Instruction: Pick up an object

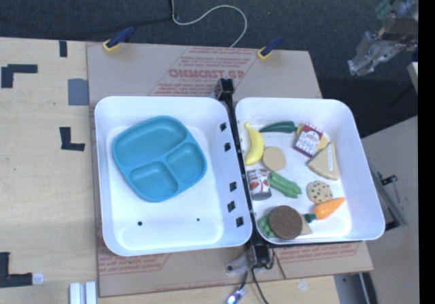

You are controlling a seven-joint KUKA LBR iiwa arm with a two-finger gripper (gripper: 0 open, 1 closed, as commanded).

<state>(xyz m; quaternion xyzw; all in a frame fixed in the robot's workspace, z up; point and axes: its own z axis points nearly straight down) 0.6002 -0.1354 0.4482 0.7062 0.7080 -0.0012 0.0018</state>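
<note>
The right bin (359,160) holds several toy foods: a yellow banana (253,143), a green bean (277,127), a red carton (308,139), a tan round cracker (274,158), a sandwich wedge (325,162), a small can (259,184), a green pickle (285,185), a cookie (318,191), an orange carrot (329,208) and a brown burger (285,222). My gripper (370,56) hangs at the top right, beyond the right bin's far corner and over the dark floor, well away from every item.
The left bin (115,228) contains a blue divided plate (159,158). Both bins rest on a cardboard sheet (197,71) held by two clamps. A white cable (211,13) lies behind it.
</note>
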